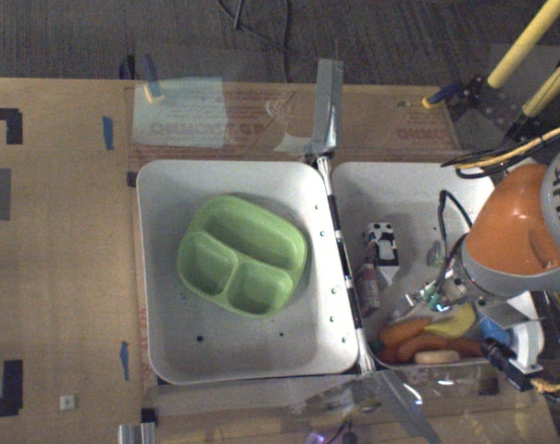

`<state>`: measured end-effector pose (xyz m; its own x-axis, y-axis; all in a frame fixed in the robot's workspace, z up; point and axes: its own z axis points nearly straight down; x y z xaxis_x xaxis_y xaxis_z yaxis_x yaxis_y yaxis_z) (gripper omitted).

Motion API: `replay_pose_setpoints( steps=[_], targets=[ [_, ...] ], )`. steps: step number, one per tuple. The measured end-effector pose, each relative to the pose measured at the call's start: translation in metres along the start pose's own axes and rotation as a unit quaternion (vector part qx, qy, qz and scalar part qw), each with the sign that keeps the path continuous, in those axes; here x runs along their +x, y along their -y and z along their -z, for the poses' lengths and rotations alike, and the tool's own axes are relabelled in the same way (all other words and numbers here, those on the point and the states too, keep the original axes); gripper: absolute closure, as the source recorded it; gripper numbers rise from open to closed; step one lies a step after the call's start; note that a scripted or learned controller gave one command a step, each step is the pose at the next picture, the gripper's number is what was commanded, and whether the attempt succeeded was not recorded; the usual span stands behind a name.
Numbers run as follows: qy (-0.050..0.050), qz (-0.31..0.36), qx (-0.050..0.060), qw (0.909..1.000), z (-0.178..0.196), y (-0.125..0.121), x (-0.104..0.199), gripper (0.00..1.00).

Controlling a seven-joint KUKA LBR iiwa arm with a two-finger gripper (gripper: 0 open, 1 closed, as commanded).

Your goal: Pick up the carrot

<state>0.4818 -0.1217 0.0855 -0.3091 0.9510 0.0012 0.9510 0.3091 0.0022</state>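
Note:
The carrot [403,330] is an orange piece lying in the near left corner of the right bin [404,188], among other toy food. My gripper [442,293] hangs below the orange band of the arm [514,233], just above and to the right of the carrot. The wrist hides most of it. Nothing is visibly held.
A yellow banana [456,322], a red sausage [434,344] and a pale piece [437,357] crowd next to the carrot. A dark red stick [367,288] and a black-and-white toy [381,242] lie by the bin's left wall. The left bin [159,248] holds a green divided plate [242,255].

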Motion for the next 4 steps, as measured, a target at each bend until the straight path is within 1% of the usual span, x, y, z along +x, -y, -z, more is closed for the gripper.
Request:
replay_pose_setpoints(
  steps=[1, 2, 3, 4],
  targets=[
    [0.001, -0.002, -0.001, 1.0000, 0.008, -0.001, -0.002, 1.00],
    [0.000, 0.064, 0.002, 0.9980, 0.043, -0.010, 0.000, 1.00],
    [0.001, 0.167, 0.001, 0.9859, 0.096, -0.027, 0.043, 1.00],
    [-0.001, 0.030, 0.004, 0.9995, 0.096, -0.021, 0.069, 1.00]
  ],
)
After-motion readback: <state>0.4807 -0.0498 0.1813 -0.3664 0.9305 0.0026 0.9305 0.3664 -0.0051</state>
